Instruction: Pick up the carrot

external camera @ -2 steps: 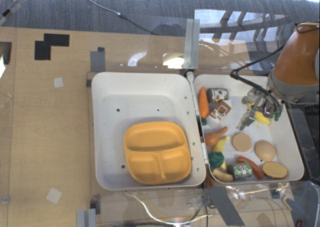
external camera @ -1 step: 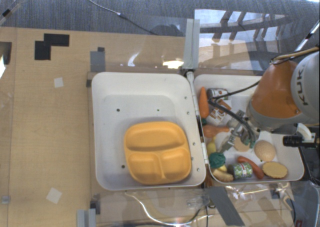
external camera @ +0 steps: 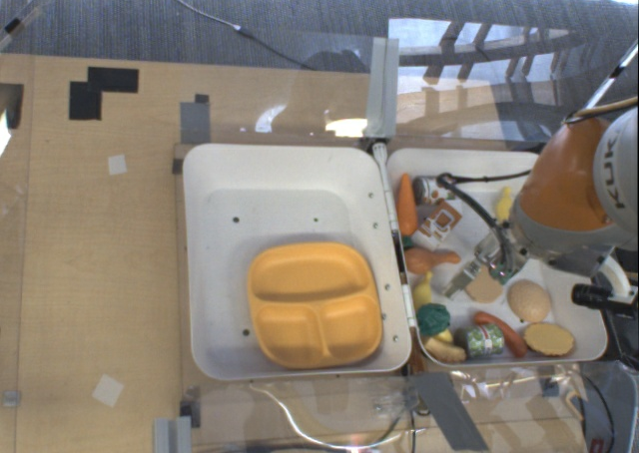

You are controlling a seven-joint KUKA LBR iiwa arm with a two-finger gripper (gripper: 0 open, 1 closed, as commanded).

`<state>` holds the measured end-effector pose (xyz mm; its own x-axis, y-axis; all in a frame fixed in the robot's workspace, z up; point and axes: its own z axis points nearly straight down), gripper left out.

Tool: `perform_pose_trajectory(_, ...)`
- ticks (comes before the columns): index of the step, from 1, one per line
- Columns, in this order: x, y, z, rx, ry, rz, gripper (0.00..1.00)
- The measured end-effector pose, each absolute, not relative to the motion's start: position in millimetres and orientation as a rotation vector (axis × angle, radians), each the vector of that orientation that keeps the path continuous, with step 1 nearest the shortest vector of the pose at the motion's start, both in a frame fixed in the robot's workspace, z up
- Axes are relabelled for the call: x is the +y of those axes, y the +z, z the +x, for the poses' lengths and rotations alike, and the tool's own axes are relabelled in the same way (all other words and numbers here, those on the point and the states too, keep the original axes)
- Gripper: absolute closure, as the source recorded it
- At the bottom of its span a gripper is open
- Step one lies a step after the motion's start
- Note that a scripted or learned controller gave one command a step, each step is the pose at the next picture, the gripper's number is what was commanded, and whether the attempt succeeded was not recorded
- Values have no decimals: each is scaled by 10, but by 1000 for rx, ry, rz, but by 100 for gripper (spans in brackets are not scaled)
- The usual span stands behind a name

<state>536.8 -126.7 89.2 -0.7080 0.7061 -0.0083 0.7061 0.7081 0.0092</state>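
Observation:
The carrot (external camera: 405, 205) is a slim orange piece lying lengthwise against the left wall of the right bin (external camera: 595, 346), near its far end. My gripper (external camera: 465, 279) hangs low over the middle of that bin, to the right of and nearer than the carrot and clearly apart from it. It sits just above a tan round piece (external camera: 485, 289) and next to a stubby orange food piece (external camera: 429, 259). The grey arm with its orange band (external camera: 569, 187) reaches in from the right.
The right bin is crowded: a small carton (external camera: 437, 222), broccoli (external camera: 433, 319), a green can (external camera: 486, 341), a red sausage (external camera: 502, 331), an egg (external camera: 529, 301) and a brown biscuit (external camera: 549, 339). A yellow divided plate (external camera: 315, 303) lies in the left bin (external camera: 215, 202).

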Motion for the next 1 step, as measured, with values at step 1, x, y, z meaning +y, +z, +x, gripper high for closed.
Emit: perform_pose_trajectory(1, -1501, 1360, 5866, 2885, 4, 1207, 0)
